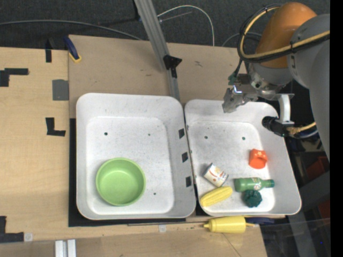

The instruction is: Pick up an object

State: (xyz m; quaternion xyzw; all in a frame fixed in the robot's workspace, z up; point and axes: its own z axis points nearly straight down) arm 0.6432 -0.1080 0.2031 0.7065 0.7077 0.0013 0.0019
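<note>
Wooden bench (123,63), 2 white bins (91,111), dark floor, gripper (231,101) grip state unclear

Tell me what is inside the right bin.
The right bin holds an orange toy, a small can, a green bottle, a yellow corn cob and a dark green piece. Nothing visibly covers another.

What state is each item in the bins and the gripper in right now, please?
Green bowl: upright, left bin.
Orange piece: loose, right bin.
Small can: on its side.
Green bottle: lying down.
Corn: lying flat.
Yellow bottle: lying outside the bins.
Gripper: over right bin's far edge.
</note>
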